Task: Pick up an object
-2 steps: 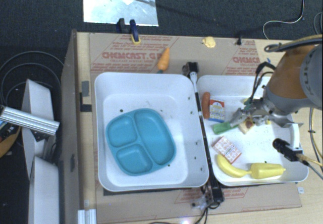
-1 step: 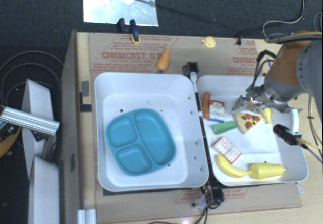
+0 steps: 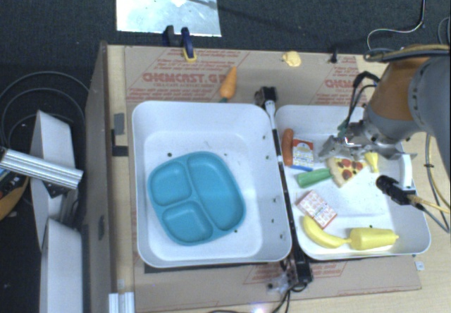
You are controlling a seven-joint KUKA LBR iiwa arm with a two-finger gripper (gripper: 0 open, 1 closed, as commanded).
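Hovering over pizza slice in rt bin: claw; can't tell open/closed, or whether it's gripping anything.

We see the arm entering from the right, grey casing with the orange band above the wrist, angled down and leftward. The gripper sits low at its end. We cannot resolve the metal parts there well; glare possibly blurs them.
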